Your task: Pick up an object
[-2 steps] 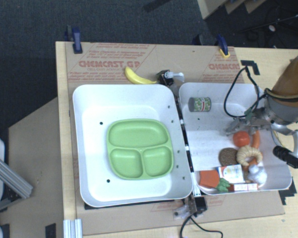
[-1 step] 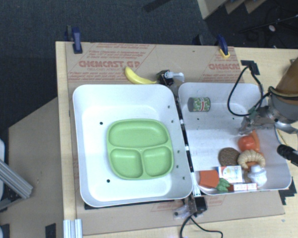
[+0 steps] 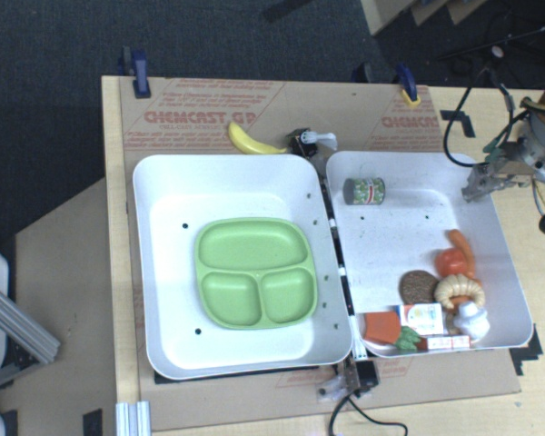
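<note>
The gripper (image 3: 487,182) hangs at the right bin's (image 3: 490,243) rim, its grip unreadable, apart from the glossy 3-compartment green tray (image 3: 254,272).

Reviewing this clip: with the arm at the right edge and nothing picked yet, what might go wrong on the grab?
1. The small toys are piled tight in the near corner of the right white bin: the brown round cookie, orange carrot and small white carton touch, so the hand may pinch two or slip off.
2. The green-labelled can lies on its side and may roll.
</note>
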You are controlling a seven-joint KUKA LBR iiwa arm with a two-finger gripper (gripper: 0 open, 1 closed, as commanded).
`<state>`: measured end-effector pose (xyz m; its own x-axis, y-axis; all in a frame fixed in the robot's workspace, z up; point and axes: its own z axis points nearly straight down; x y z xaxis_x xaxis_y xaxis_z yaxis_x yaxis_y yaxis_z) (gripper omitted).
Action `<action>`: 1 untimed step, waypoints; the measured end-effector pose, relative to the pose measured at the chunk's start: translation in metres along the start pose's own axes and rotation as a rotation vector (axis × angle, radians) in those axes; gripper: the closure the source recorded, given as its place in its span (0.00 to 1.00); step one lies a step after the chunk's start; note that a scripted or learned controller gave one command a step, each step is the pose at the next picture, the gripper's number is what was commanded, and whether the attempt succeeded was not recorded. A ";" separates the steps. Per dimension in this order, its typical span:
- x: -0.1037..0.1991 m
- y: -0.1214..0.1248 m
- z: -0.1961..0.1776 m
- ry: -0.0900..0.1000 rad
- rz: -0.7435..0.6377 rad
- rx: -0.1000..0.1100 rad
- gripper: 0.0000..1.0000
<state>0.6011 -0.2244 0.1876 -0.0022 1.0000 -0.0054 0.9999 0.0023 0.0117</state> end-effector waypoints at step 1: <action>0.001 -0.003 0.006 0.004 0.001 0.010 0.00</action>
<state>0.5981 -0.2237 0.1812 -0.0009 1.0000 -0.0012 1.0000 0.0009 0.0013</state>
